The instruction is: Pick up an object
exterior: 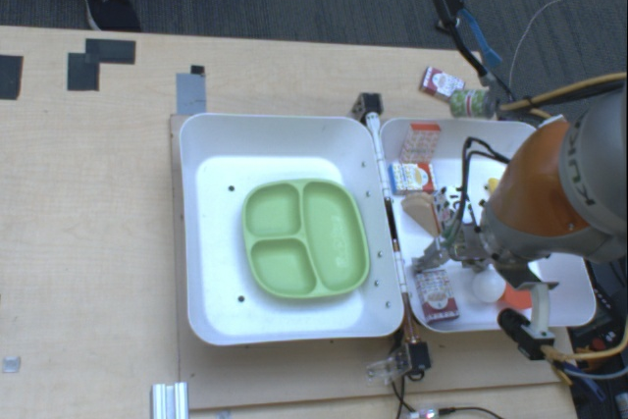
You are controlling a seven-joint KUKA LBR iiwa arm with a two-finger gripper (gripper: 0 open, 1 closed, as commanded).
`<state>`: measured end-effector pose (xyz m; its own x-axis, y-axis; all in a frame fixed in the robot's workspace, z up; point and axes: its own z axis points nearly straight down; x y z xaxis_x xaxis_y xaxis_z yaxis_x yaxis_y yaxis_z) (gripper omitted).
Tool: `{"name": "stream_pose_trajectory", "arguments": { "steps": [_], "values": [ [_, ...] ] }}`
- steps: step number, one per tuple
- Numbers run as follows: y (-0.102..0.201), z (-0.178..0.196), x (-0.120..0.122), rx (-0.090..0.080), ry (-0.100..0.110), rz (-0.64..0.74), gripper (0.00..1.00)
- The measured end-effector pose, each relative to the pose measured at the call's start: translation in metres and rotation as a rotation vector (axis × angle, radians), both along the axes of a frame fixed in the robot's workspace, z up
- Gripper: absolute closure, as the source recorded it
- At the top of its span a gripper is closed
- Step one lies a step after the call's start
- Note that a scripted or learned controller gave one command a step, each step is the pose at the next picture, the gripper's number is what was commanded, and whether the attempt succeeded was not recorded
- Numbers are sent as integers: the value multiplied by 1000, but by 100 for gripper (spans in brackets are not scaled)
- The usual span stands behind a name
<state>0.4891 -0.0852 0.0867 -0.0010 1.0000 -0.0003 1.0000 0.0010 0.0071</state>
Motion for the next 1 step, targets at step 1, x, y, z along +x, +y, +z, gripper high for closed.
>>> {"name": "stream_pose_trajectory", "arguments": {
  "steps": [1],
  "values": [
    [0,12,2,-1,-6,1,100]
  ]
}}
